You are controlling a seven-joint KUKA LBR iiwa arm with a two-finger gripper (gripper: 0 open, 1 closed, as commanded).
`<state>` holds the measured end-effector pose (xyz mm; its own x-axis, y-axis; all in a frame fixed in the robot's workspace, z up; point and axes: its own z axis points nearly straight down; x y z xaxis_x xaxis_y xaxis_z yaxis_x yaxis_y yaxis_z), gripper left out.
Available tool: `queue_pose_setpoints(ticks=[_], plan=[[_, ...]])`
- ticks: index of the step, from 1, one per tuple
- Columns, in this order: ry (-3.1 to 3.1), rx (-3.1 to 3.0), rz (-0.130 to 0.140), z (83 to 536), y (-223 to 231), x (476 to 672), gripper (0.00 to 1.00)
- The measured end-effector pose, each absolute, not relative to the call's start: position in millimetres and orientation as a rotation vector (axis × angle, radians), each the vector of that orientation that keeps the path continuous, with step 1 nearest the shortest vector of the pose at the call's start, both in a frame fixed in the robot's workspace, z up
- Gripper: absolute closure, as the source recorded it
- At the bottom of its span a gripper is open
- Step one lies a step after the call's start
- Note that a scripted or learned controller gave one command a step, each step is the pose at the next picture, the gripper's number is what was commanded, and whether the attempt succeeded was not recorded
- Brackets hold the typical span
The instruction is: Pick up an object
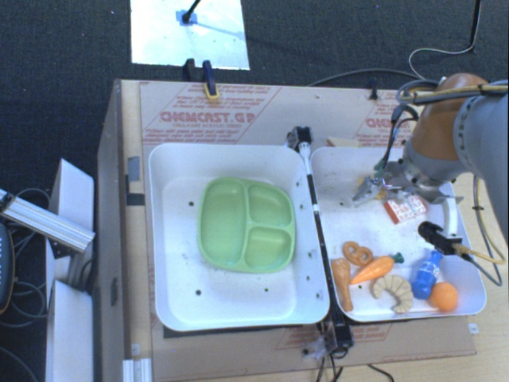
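The arm (457,126) is reaching in from three o'clock, its gripper (372,188) hanging low over the right bin (338,161), fingers spreading apart with nothing between them. Likely it is lining up on the red-and-white packet (406,208) lying just at its four o'clock. Toward six o'clock the pretzel (357,253), carrot (374,270), croissant (394,290), blue bottle (426,272) and orange (444,296) are sitting loose. The green tray (245,224) is occupying the left bin (171,293). The wrist is hiding the packet's far edge.
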<state>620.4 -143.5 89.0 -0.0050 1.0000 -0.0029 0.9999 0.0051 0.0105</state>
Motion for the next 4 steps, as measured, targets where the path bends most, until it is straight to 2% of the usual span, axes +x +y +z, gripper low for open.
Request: queue_pose_setpoints(ticks=[1,2,3,4], plan=[[2.225,2.214,0.003,85.2,-145.6,655.4,0.00],[2.226,2.214,0.003,94.7,-147.7,661.3,0.00],[2.225,2.213,0.002,85.0,-145.5,668.9,0.00],[2.225,2.207,0.005,97.1,-145.7,670.4,1.00]])
